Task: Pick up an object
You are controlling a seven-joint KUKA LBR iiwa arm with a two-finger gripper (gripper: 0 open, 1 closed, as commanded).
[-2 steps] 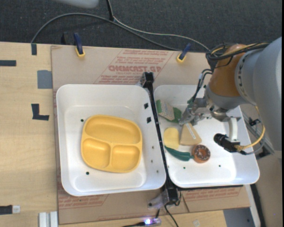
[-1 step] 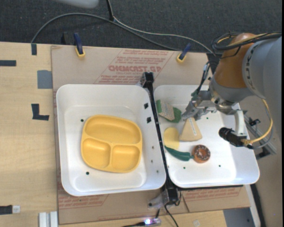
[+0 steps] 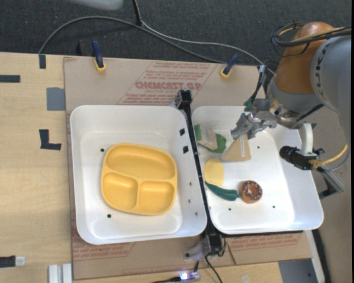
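Yellow plastic fills the left bin (image 3: 82, 158): a divided plate (image 3: 140, 178) lies flat in its middle, well apart from everything I might grab, so I read it as a bystander for this try. Nearest me in the right bin (image 3: 295, 211) sit a small brown doughnut-like toy (image 3: 251, 191) and, just left of it, a green strip (image 3: 222, 191) that runs under a pale yellow sponge-like block (image 3: 213, 171) by the divider. Farther back, a tan wedge (image 3: 238, 149) lies with its far tip right beneath the gripper (image 3: 248, 127), and a green-and-tan scrap (image 3: 210, 140) lies left of it against the divider. The arm (image 3: 307, 69) reaches in from the right and hangs low over that far cluster, so I judge the wedge to be the target. I cannot tell how the gripper is set, nor whether it touches the wedge. Nothing looks lifted yet.
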